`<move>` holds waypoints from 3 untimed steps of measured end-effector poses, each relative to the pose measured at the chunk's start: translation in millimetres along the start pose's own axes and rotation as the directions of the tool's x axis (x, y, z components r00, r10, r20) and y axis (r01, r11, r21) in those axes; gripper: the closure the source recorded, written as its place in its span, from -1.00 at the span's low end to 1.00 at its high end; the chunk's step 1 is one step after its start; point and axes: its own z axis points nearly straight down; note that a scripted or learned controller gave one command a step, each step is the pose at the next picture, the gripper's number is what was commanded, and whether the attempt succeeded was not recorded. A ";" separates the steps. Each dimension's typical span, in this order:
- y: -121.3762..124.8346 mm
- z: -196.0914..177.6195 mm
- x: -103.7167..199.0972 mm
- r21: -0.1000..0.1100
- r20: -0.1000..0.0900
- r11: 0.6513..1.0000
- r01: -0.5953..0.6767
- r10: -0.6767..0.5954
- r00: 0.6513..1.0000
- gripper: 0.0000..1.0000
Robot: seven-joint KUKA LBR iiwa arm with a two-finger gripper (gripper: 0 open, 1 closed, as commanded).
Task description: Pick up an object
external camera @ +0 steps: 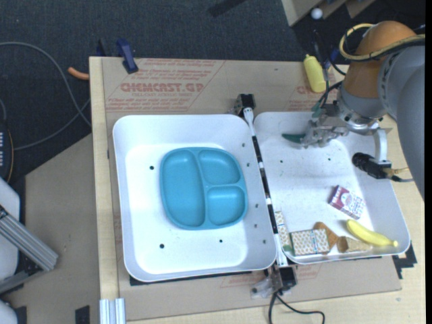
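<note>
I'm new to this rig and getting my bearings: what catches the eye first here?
The blue divided plate dominates, alone in the middle of the left bin. In the right bin, a yellow banana lies at the near right corner beside small food packets, while the gripper hangs over its far end.

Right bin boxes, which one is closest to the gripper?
The purple-and-white carton, lying apart from the other things in the right bin. The tan box sits farther from the gripper, against the bin's front wall.

The plate (202,186) is blue, in a white bin (138,147). The banana (370,235) is yellow. The table (162,79) has red letters.
</note>
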 end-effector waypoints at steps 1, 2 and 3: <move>-8.1 10.1 61.5 -0.009 -0.005 1.000 -0.002 0.002 1.000 1.00; -53.6 -33.6 41.7 -0.014 -0.004 1.000 -0.004 0.004 1.000 1.00; -53.5 -43.2 42.3 -0.014 -0.004 1.000 -0.004 0.004 1.000 1.00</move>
